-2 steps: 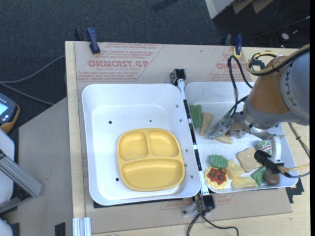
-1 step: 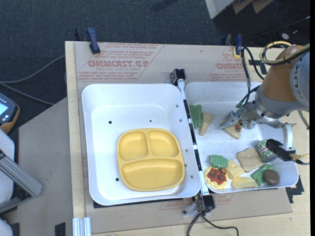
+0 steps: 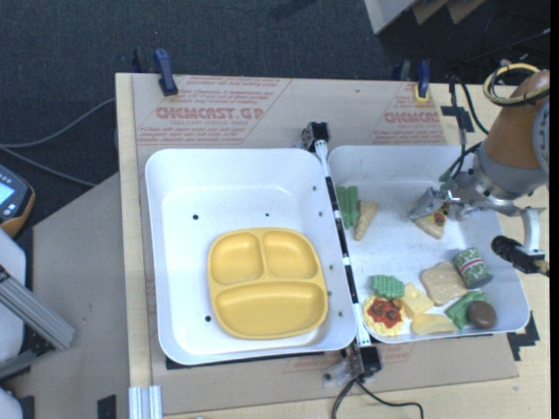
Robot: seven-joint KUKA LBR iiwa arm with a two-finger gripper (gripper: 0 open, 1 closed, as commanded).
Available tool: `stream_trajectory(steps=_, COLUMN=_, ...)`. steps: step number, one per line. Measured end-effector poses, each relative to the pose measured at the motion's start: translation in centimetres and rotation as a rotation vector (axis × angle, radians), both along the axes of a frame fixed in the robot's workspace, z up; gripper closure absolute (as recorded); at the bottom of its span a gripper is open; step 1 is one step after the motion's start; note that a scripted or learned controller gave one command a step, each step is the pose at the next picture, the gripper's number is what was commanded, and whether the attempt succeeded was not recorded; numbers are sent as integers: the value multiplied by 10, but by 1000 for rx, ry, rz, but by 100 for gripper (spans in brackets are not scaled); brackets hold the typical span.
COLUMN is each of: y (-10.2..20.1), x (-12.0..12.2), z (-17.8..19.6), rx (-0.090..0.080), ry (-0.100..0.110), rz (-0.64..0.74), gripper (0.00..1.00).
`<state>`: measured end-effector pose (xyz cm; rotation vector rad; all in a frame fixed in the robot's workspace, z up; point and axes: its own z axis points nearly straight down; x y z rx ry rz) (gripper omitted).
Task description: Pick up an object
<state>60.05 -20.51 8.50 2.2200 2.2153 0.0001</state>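
My gripper is low in the right bin, near its back right part, reaching in from the right on the grey arm with the orange band. Directly under and touching its tip lies a small tan wedge with a red spot. Further left in the same bin lie a green pod-like piece and a tan wedge. Along the front are a green can, a bread slice, a leafy green piece, a small pizza, yellow cheese pieces and a brown ball.
The left bin holds a yellow divided plate. A black divider clamp sits between the bins at the back. Blue clamps hold the board at its far edge. Cables hang by the arm.
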Motion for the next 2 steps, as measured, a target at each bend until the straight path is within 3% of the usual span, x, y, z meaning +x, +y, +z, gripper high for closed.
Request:
stream_trajectory(steps=1, y=4, x=1, z=11, rx=3, ry=0, rz=4, gripper=100)
stream_trajectory(steps=2, y=84, x=25, z=87, rx=4, ry=-7, rz=11, gripper=100)
